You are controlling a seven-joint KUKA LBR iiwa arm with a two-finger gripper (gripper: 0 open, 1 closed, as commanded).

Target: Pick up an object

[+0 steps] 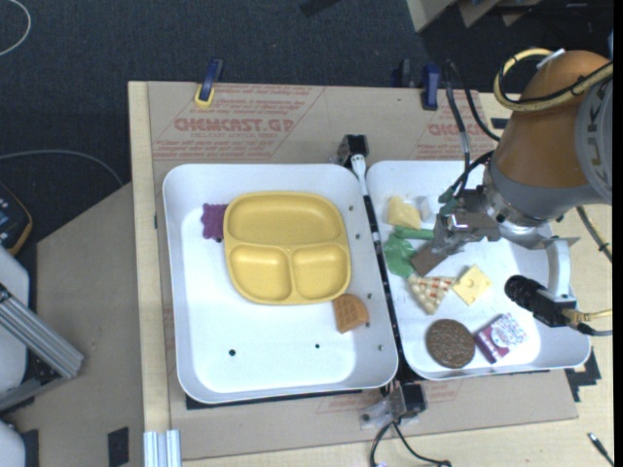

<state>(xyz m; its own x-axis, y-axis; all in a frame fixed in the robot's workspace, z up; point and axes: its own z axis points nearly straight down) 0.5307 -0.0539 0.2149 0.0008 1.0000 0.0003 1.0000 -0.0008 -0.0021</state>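
Green toy lies just left of the pincer; its grip state unclear.

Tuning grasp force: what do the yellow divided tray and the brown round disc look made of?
Yellow divided tray: looks like moulded plastic, smooth with a soft sheen and rounded compartment edges. Brown round disc: matte and speckled, probably a plastic or rubber toy cookie; too small to tell which.

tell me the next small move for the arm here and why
Probably a short descent onto the green toy: the end effector sits low in the right bin beside it, with nothing visibly between its fingers. The pizza slice toy lies just below as an alternative.
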